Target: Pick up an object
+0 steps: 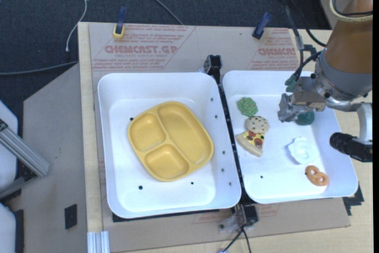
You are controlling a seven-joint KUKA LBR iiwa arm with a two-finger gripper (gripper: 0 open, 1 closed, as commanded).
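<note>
We see the gripper [294, 111] low in the right bin [340, 189] beside a teal toy [305, 118]; we cannot tell its jaw state; it may nudge the toy aside, missing.

Glossy yellow plastic tray [170, 139]

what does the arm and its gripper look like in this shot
The arm is a thick rounded column: an orange-tan band on top, a grey section below it. Black cables run beside it along its left, from the top of the picture toward the wrist. The gripper is a compact grey metal block with angular parts, much smaller than the arm. A black cylindrical part juts out lower right.
</note>
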